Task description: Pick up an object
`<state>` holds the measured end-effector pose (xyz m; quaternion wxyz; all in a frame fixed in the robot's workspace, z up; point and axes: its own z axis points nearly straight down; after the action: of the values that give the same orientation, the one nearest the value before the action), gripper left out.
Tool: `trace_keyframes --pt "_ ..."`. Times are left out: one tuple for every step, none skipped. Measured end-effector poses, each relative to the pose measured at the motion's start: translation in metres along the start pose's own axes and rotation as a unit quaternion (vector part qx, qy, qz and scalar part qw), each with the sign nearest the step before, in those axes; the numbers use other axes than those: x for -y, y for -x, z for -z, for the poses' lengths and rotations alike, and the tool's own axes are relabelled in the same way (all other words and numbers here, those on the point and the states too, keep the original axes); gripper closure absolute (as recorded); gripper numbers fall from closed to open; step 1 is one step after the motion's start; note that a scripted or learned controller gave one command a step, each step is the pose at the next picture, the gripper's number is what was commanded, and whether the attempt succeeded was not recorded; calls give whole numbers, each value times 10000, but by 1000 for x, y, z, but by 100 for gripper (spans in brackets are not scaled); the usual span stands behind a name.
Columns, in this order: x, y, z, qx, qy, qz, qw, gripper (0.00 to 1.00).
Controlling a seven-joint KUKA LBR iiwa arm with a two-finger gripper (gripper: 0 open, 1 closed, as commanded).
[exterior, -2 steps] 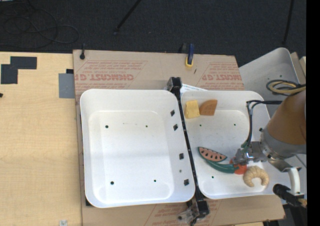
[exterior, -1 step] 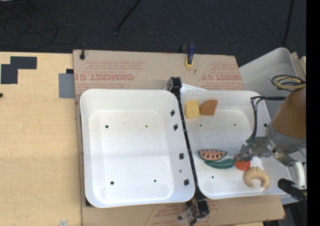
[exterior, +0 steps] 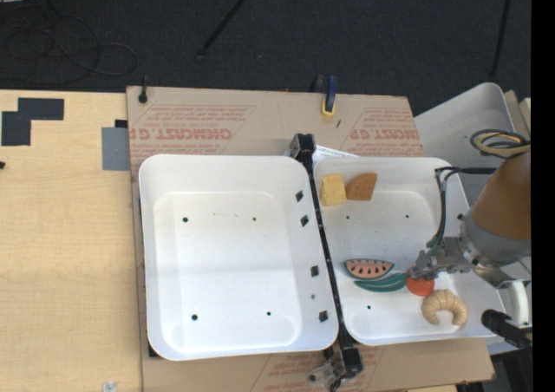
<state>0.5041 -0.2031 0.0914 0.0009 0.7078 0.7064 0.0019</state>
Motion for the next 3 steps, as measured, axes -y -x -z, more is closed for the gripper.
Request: trace_keyframes --pt "-2 8 0 1 14 20 10000 100" --pt "-14 12 0 13 -2 12 10000 100" --pt "-35 -13 0 32 16 15 10000 100"
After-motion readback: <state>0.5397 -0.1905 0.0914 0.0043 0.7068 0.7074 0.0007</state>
